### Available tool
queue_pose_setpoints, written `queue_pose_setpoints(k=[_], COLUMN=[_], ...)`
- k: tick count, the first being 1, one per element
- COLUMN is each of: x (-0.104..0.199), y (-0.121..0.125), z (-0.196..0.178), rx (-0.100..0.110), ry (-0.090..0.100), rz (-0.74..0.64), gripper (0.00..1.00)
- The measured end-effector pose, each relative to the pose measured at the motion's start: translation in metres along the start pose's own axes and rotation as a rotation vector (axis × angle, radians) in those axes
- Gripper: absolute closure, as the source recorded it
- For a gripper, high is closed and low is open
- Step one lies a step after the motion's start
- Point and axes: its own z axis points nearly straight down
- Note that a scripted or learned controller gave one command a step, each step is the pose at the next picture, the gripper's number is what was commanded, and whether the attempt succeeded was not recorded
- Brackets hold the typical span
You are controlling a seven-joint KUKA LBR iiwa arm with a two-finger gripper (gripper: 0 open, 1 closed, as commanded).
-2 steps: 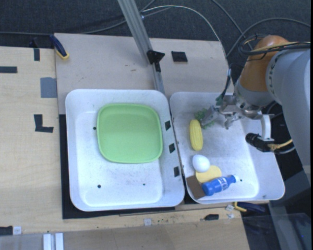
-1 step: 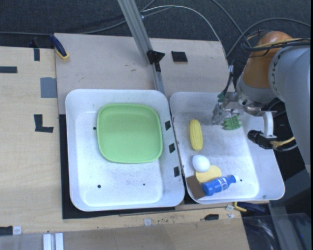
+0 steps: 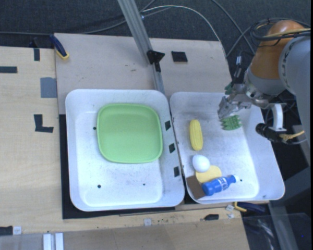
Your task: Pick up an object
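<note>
A small green object [image 3: 231,122] lies in the right bin [image 3: 261,160], near its upper right corner. The gripper [image 3: 228,110] sits directly over it (finger state cannot be told). Lower in the bin lie corn [image 3: 196,134], an egg [image 3: 201,163] and a blue bottle [image 3: 218,185].

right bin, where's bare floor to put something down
In the right bin, bare floor lies between the corn and the right wall, below the small green item under the gripper. The near-left corner is crowded: egg, yellow piece, blue bottle.
</note>
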Motion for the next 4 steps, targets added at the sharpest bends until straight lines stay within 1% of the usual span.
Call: queue_pose_setpoints(k=[1,2,3,4], x=[-0.002,-0.002,0.05,0.108], y=[-0.003,-0.002,-0.008,-0.023], z=[-0.043,-0.067,-0.071,-0.075], rx=[0.0,0.001,0.003,0.003], ry=[0.0,0.0,0.002,0.002], rz=[0.0,0.0,-0.004,-0.005], gripper=[1.0,1.0,1.0,1.0])
